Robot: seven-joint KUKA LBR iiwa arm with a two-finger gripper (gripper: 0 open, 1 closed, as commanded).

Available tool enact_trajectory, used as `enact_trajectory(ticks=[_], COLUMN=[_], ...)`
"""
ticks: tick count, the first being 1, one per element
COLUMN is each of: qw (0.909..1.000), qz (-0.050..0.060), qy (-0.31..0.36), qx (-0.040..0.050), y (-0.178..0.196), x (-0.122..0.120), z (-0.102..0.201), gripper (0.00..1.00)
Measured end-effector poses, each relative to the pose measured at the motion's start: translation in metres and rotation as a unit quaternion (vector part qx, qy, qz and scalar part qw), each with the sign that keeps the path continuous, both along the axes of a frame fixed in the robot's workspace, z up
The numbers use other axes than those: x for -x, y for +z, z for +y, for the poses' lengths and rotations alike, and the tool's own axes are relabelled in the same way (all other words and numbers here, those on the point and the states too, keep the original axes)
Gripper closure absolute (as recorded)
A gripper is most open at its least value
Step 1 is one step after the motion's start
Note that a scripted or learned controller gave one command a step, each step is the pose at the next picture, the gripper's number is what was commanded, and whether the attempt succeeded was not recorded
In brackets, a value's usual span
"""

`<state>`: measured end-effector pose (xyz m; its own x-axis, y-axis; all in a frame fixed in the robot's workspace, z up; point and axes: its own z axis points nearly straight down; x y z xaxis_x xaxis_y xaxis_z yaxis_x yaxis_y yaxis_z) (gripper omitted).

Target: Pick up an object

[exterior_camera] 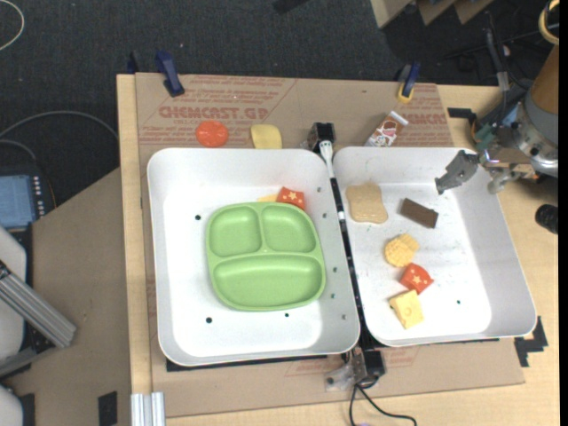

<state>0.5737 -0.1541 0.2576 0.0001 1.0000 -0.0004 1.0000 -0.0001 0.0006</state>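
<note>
Right bin (pixel 497 264), near end: yellow block (pixel 407 310) lies closest to the front wall, with a red strawberry-like piece (pixel 416 278) just behind it, touching or nearly so. Round yellow waffle-like cookie (pixel 401 249) sits a little further back. Beyond these, a tan slice of bread (pixel 366 204) lies near the bin's left wall and a brown chocolate-like bar (pixel 419 212) beside it, apart.

Left bin (pixel 169 238): green divided plate (pixel 264 256) in the middle; a red piece (pixel 291 198) and a yellow scrap touch its far rim.

Gripper (pixel 460 172) hangs over the far right part of the right bin, clear of all items; nothing sits between its fingers, but how wide they stand cannot be told.

On the table (pixel 293 96) behind the bins: an orange disc (pixel 212 134), a yellow piece (pixel 265 137), a small wrapper (pixel 387 130).
</note>
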Motion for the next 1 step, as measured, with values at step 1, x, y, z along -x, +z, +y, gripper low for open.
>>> enact_trajectory(ticks=[1], qw=[1.0000], qz=[0.006], qy=[0.000], qx=[-0.0024], y=[-0.1021], x=[0.0311], z=[0.0293], gripper=[0.00])
